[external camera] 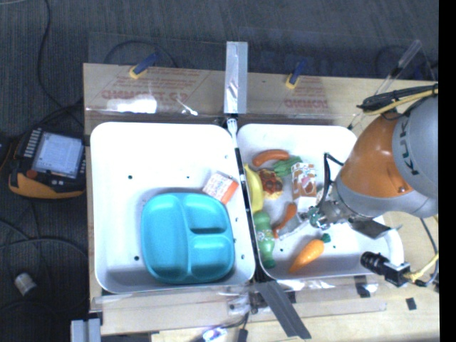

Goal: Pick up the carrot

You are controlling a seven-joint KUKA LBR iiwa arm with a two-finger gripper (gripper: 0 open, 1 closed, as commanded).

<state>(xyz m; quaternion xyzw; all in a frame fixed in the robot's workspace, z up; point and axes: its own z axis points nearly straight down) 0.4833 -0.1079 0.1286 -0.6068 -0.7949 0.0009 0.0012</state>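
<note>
Hovering gripper [318, 218] just above carrot [308, 254].

Carrot [307, 254] in right bin [340, 135]

light: we see even, bright overhead | glare: white bins [114, 191] wash out, tape [236, 77] shines | shadows: soft, short | focus: we read mild blur throughout

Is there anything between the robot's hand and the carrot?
No. In the camera view, the hand sits just above the carrot, with only bare white bin floor between them.
</note>
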